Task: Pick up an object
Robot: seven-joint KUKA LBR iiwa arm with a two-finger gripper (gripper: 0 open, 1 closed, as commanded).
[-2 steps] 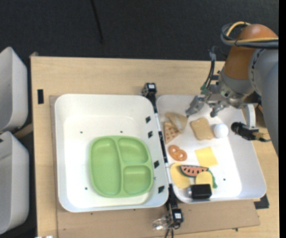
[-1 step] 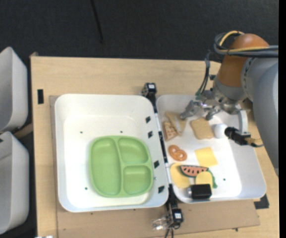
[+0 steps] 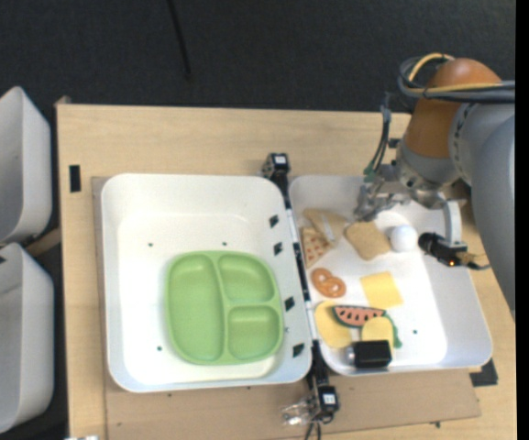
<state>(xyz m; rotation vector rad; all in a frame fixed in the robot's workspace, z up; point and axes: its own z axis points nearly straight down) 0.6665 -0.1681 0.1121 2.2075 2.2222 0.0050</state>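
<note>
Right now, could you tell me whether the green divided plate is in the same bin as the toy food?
No, the green divided plate lies in the left bin, while the watermelon slice lies in the right bin.

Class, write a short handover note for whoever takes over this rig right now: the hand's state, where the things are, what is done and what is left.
Hand: low at the back of the right bin, beside the toast; open or shut cannot be told, nothing seen held.
Right bin also holds: white egg, cracker, pretzel, cheese, watermelon slice, black block.
Left bin: green tray.
Done: arm is down among the food.
Left: grip one item and lift it.
</note>
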